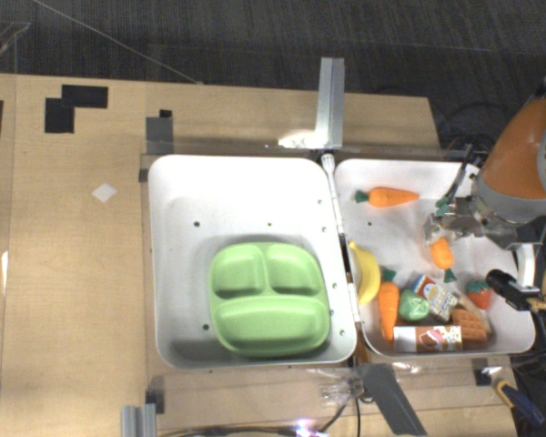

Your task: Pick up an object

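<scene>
Camera view shows one green divided plate (269, 297) in the left bin (177, 203). The right bin (396, 173) holds one banana (368, 272), three carrots, the top one (390, 196) lying alone, and two small cartons. At the right, the gripper (443, 232) hangs over a small carrot (442, 252).

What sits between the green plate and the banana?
The bins' adjoining rims: in the camera view they separate green plate from banana.
</scene>
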Motion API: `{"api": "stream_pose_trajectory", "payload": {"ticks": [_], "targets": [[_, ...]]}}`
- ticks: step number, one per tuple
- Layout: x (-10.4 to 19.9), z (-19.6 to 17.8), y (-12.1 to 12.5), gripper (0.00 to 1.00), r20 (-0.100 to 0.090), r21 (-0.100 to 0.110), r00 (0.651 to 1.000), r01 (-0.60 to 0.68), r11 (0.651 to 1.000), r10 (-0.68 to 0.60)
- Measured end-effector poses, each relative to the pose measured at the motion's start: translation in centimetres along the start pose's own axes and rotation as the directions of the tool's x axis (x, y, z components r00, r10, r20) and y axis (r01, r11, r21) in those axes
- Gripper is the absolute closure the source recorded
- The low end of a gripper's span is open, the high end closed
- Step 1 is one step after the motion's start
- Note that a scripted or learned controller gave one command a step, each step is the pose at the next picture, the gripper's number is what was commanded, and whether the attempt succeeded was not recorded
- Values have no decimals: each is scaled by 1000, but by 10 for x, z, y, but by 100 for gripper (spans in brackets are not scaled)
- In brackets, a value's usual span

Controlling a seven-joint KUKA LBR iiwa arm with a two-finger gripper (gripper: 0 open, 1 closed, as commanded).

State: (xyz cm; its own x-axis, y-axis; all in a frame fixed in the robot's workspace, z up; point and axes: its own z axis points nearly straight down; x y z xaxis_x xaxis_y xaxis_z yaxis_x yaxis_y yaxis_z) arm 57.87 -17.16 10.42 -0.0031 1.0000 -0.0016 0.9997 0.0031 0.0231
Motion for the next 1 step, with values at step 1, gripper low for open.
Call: {"api": "stream_pose_trajectory", "payload": {"ticks": [1], "targets": [[76, -105, -7, 100, -2, 17, 1000, 6, 1000, -6]]}}
